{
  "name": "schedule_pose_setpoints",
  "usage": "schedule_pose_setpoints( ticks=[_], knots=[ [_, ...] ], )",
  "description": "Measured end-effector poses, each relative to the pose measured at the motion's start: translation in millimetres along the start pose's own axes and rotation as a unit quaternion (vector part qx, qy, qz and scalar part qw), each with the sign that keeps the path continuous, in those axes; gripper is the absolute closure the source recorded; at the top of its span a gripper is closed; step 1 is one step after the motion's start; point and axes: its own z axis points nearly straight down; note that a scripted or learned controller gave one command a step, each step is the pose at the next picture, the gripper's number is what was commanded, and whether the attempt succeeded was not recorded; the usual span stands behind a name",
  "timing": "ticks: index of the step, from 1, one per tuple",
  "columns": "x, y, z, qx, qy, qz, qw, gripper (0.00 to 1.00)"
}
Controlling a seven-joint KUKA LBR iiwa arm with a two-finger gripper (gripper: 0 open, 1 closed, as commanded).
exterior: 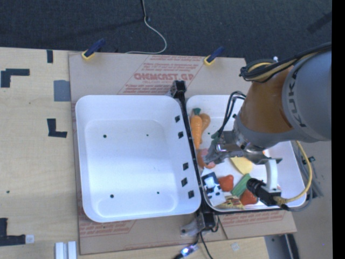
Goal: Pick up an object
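The right bin (291, 198) holds several small toys: an orange carrot (196, 128) along its left wall, a yellow piece (241, 165), a red piece (226, 182), a green piece (239, 186), another red piece (248, 198) and a black-and-white block (211, 183). My gripper (214, 154) hangs low over the bin's left half, just below the carrot and left of the yellow piece. Dark metal fingers blur against a reddish object beneath them. The arm's orange band and grey body cover the bin's upper right part.
The left bin (86, 144) lies beside the right one, split from it by a black divider with clips (186, 144). Both rest on a cardboard sheet (156, 74) held by yellow-blue clamps. A cable loops around the arm's right side (307, 171).
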Motion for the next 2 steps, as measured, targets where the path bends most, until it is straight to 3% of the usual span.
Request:
schedule_pose_setpoints(
  ticks=[1, 2],
  knots=[
    [45, -16, 6, 0.006, 0.000, 0.002, 1.0000, 1.00],
    [63, -12, -135, -0.003, 0.000, 0.001, 1.0000, 1.00]
  ],
)
